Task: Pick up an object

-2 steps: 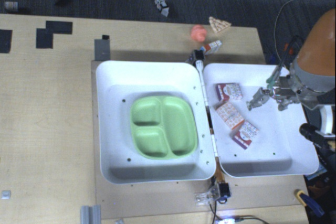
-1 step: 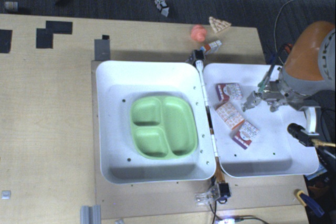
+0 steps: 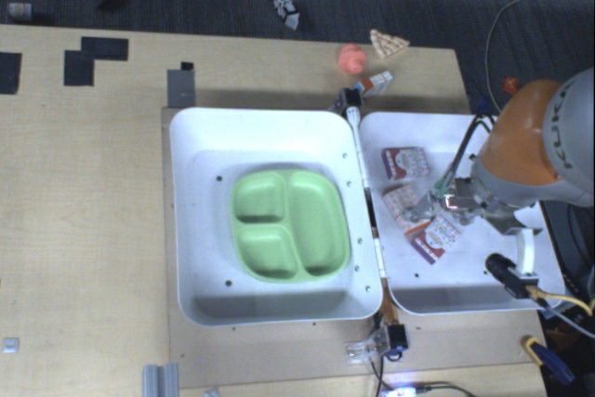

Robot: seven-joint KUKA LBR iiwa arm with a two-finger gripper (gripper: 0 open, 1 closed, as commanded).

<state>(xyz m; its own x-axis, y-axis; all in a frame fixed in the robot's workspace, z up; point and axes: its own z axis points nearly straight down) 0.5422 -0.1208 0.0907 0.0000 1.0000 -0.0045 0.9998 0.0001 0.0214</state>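
Observation:
Three red-and-white packets lie in the right bin (image 3: 409, 288): one near the back (image 3: 405, 164), one in the middle (image 3: 400, 200) and one toward the front (image 3: 433, 239). My gripper (image 3: 443, 201) hangs low over the bin, between the middle and front packets and right against them. The grey wrist with its orange band (image 3: 516, 149) reaches in from the right. I cannot make out whether any packet is held.
The left bin (image 3: 200, 228) holds a green divided plate (image 3: 288, 223). On the bench behind the bins lie a pink ball (image 3: 351, 59), a wedge-shaped piece (image 3: 389, 44) and a small tube (image 3: 376, 84).

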